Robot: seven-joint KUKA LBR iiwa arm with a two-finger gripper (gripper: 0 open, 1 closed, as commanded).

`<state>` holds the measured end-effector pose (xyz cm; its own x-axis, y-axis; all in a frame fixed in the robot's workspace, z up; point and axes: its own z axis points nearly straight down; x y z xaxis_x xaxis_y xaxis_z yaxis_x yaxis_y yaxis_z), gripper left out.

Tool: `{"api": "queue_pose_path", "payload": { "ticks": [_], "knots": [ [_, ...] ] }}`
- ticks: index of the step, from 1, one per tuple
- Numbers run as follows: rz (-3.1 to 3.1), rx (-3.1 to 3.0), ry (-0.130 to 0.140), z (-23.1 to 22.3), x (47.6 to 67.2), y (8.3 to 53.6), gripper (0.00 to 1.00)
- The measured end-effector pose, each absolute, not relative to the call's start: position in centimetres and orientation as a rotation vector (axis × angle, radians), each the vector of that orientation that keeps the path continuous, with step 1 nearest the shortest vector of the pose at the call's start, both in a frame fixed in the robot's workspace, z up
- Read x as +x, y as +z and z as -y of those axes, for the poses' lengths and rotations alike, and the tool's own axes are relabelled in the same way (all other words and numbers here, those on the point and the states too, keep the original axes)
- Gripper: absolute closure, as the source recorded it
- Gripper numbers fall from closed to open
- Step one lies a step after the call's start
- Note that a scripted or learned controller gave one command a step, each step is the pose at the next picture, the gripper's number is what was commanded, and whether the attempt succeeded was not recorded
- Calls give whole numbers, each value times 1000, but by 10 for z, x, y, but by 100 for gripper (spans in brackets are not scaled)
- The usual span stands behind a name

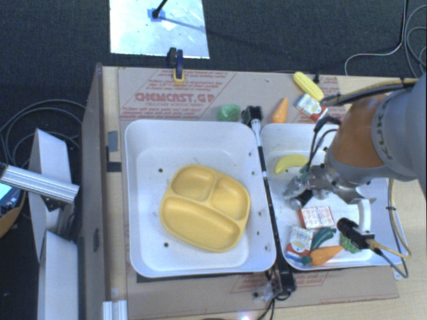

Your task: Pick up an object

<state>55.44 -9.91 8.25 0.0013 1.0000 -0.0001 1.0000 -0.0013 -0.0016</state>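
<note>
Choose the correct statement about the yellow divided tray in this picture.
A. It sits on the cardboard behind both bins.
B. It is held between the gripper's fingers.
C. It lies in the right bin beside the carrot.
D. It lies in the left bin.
D: the yellow divided tray lies flat in the left bin, while the gripper is over the right bin.

A yellow compartment tray point(204, 207) lies in the left bin point(143, 179). The tool point(298, 190) hangs over the right bin point(283, 133), near a banana point(291, 163), a small red-and-white box point(316, 217) and a carrot point(323, 253).
</note>
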Motion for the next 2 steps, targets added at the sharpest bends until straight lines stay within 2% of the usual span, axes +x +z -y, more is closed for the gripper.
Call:
{"api": "queue_pose_path", "payload": {
  "ticks": [1, 2],
  "knots": [
    [2227, -2222, -7, 98, 557, 96, 100],
    [2242, -2213, -18, 17, 582, 216, 100]
  ]
}}
